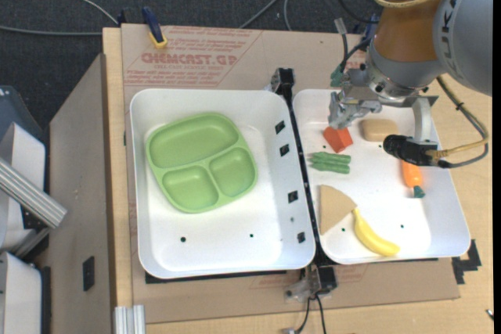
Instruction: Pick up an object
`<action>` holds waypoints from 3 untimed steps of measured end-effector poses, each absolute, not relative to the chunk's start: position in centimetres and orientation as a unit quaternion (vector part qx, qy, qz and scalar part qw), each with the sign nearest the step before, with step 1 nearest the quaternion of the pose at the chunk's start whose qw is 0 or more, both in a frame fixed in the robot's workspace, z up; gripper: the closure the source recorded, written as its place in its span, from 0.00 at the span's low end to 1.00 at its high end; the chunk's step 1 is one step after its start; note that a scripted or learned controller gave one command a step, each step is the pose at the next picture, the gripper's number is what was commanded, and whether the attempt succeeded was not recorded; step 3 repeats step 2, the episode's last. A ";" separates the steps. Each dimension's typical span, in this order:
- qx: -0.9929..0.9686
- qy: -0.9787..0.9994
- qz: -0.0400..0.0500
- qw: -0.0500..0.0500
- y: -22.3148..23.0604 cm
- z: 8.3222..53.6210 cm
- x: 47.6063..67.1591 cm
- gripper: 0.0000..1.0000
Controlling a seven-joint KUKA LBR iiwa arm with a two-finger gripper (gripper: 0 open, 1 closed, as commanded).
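Observation:
In the right bin [438, 227] lie a red-orange block [338, 138], a green bean pod [329, 162], a tan wedge [333, 207], a yellow banana [371, 235], an orange carrot [412, 174] and a beige bread-like piece [378, 129]. My gripper [342, 115] hangs over the bin's far left part, its fingertips just above and touching the top of the red-orange block. The fingers look close together, but the view does not show whether the block sits between them.
The left bin [149, 231] holds a green divided plate [203, 161]. A black divider with clips [291, 168] runs between the bins. Cables trail behind the bench, and a blue-and-yellow clamp [154, 27] sits on the cardboard at the back left.

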State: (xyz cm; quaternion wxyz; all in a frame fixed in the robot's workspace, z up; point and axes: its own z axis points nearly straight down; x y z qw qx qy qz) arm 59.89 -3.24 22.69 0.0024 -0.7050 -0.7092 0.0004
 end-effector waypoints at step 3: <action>-0.705 -0.709 -0.001 0.000 6.7 23.0 61.9 1.00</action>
